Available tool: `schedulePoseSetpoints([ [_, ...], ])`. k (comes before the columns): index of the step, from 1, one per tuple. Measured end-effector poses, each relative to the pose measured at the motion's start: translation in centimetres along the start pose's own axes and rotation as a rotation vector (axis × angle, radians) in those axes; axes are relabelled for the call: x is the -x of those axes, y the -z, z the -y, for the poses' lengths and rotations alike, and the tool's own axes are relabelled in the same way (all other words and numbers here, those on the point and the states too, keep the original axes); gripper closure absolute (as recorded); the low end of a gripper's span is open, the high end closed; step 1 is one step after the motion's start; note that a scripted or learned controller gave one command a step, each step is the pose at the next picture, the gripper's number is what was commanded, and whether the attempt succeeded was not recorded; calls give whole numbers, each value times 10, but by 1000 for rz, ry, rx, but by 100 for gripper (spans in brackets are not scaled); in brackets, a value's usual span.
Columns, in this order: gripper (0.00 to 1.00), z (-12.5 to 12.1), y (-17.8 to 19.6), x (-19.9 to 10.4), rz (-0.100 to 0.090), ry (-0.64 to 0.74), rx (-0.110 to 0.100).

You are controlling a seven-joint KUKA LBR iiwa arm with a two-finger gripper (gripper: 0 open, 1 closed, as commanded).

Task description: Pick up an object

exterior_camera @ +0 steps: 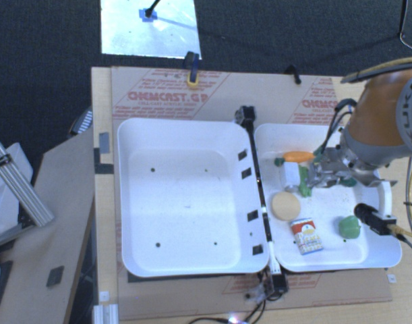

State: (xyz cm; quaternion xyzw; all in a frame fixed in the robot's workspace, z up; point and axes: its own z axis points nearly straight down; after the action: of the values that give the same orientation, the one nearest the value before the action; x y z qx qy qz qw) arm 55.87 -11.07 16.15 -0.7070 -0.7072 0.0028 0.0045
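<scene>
Gripper [307, 181] low in the right bin [377, 255], finger state impossible to tell. Right beside it, a white and green object [293, 175]; just beyond, an orange carrot-like piece [299, 156]. Nearer the camera from the gripper: tan round ball [285, 206], small red-and-white box [306, 235], green lump [349, 227]. Left bin [131, 181] alongside.

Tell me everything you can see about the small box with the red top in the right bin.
The small box is a flat rectangular carton, seemingly printed cardboard: red upper part, white lower part with a small picture and blue edging. It lies flat on the floor of the right bin, near its front wall, turned slightly askew. The round beige object sits just behind it, close or touching; the green object lies apart to its right.
</scene>
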Motion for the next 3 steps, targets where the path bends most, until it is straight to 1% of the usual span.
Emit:
schedulePoseSetpoints([
  [1,100,4,-81,10,2,0,8],
  [2,100,-26,-76,47,4,0,15],
  [3,100,55,-78,16,0,0,6],
])
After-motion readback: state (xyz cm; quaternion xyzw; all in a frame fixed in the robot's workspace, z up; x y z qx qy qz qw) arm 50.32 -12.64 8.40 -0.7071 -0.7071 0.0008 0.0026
